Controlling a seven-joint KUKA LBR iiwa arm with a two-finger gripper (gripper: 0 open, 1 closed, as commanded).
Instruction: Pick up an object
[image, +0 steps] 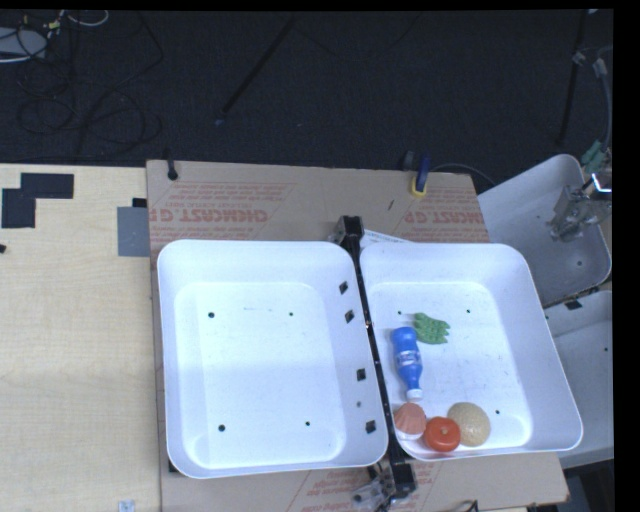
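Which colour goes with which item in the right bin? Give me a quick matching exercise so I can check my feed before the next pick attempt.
Things:
1. bottle
2. leafy toy
3. ball
4. round bun-like item

Colours:
A. tan
B. blue with a white cap
C. red-orange
D. green

Pairs: 1-B, 2-D, 3-C, 4-A

All four lie in the right bin, the last two near its front edge.

Grey arm (560, 215) at the far right edge, raised, pincer indistinct.
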